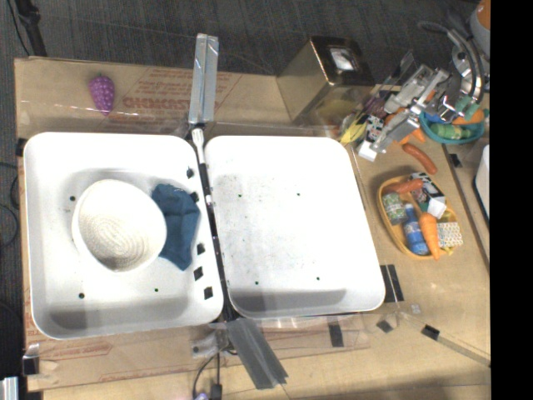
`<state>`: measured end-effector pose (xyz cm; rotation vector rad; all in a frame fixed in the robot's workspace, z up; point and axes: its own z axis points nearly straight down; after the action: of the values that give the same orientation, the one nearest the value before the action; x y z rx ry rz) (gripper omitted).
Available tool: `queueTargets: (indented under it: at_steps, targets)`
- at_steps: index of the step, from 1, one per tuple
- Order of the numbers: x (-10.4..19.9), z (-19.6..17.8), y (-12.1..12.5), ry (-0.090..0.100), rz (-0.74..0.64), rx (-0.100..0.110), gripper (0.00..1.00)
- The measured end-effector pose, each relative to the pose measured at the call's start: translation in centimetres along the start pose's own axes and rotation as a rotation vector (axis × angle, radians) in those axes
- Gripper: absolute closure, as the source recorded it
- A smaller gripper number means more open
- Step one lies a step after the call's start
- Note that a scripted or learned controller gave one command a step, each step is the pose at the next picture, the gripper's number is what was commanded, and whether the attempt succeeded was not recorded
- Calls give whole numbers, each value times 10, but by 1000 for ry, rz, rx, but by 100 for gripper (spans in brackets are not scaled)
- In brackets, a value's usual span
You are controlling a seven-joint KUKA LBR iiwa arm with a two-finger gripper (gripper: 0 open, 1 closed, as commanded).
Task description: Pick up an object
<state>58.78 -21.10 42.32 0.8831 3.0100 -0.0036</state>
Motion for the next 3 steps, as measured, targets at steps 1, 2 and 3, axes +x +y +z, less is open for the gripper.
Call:
queueTargets:
  at_steps: [1, 2, 3]
  targets:
    - [0, -11, 1, -3, -4, 1, 100]
    - [52, -19, 46, 5, 154, 2, 100]
    - [106, -20, 113, 6, 444, 3, 100]
